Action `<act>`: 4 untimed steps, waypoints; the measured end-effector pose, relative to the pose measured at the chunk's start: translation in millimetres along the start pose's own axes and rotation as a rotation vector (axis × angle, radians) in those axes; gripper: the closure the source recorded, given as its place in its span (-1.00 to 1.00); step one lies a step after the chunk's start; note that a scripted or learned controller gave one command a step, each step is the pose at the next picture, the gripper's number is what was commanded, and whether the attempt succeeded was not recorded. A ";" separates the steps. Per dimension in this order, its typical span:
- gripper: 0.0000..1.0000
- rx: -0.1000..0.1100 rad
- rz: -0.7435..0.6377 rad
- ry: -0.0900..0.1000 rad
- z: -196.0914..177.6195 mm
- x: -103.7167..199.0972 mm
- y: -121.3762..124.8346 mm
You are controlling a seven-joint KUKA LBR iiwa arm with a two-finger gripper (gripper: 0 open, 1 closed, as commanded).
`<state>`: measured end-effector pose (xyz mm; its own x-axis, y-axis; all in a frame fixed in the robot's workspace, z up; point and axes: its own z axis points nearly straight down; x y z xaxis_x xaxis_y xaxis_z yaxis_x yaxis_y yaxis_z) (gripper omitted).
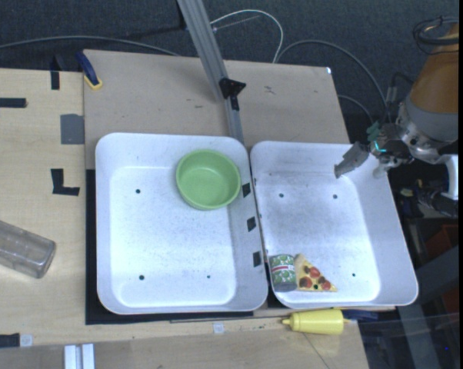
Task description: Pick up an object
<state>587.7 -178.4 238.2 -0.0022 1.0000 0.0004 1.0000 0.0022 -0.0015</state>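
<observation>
- Objects for picking lie in both bins, and we see none of them between the gripper's prongs.
- Our table [170, 91] is a pale wooden top with strips of dark tape on its left part and cables trailing behind it.
- On it sit two shallow white bins side by side: the left bin [116, 237] and the right bin [331, 229], their inner rims touching along the middle.
- We see the arm [439, 91] at the right edge, grey with an orange section, reaching toward the upper right corner of the right bin.
- A grey metal pole [204, 37] slants down from the top and ends at a black clamp just behind the place where the two bins meet.
- A green bowl [208, 179] stands upright in the upper right part of the left bin, close to the dividing rim.
- A clear plastic tube [16, 246] lies on its side on the table, well to the left of the bins.
- The gripper [347, 166] hangs over the right bin's upper right area, well apart from every object; whether it is released or clenched we cannot tell, and nothing shows in its grasp.
- A yellow bottle [318, 321] lies on its side on the table, just below the front rim of the right bin.
- A toy pizza slice [314, 277] rests in the lower left part of the right bin.
- A small green packet [282, 272] lies touching the slice on its left, beside the dividing rim.
</observation>
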 end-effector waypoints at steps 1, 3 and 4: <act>-1.00 0.000 0.000 0.000 0.0 0.0 0.0; -1.00 0.005 0.001 0.000 107.7 -2.5 -5.9; -1.00 -0.002 0.000 -0.003 149.9 -1.9 -5.3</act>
<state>582.2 -180.3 88.3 -0.0024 1.0000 -0.0022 1.0000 0.0024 0.0007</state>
